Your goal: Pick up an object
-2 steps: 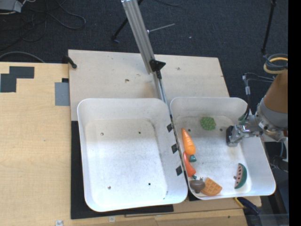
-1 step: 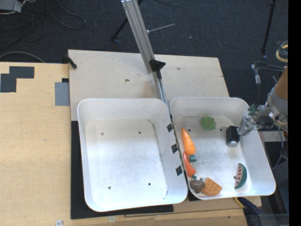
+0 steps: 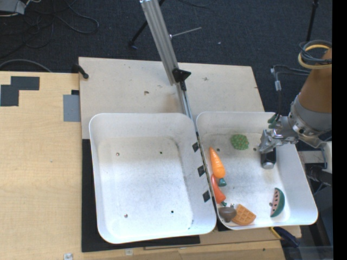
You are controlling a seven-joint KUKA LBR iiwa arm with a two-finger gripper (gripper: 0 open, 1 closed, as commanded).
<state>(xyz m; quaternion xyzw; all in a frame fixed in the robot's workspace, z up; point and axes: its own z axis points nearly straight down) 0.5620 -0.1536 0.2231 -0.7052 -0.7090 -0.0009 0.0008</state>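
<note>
My gripper (image 3: pixel 267 145) hangs over the right side of the right bin (image 3: pixel 303 191), coming in from the right on the grey arm with the orange band. A green bumpy ball (image 3: pixel 239 141) lies just left of it, a short gap apart. An orange carrot (image 3: pixel 217 164) lies along the bin's left wall, with a red-orange piece (image 3: pixel 218 190) below it. At the front of the bin sit a brown lump (image 3: pixel 227 214) and an orange waffle (image 3: pixel 245 215), side by side. A watermelon slice (image 3: pixel 277 202) rests near the front right corner.
The left bin (image 3: pixel 100 145) stands beside the right one, with small black clips on the shared wall. A slanted aluminium post (image 3: pixel 162 42) rises behind the bins. A pale wooden table surface lies to the left.
</note>
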